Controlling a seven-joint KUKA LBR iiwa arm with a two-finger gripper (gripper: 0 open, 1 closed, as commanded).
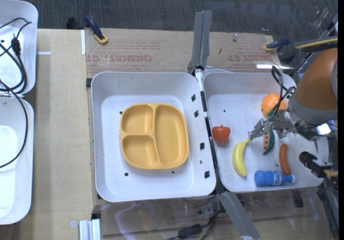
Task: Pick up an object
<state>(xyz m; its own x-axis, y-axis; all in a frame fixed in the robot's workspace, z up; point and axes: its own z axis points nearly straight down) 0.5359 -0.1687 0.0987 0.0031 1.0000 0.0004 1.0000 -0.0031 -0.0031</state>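
Watermelon slice [268,142] just below tool [262,129] — banana [239,158] nearby left.

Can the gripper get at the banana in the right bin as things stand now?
Probably yes. The gripper hangs in the right bin, just up and right of the banana. The banana lies apart from the tomato and the blue bottle, and nothing covers it.

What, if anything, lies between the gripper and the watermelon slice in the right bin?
Nothing visible does. The gripper hangs right beside the watermelon slice, with the banana to the left and the orange behind, both off to the side.
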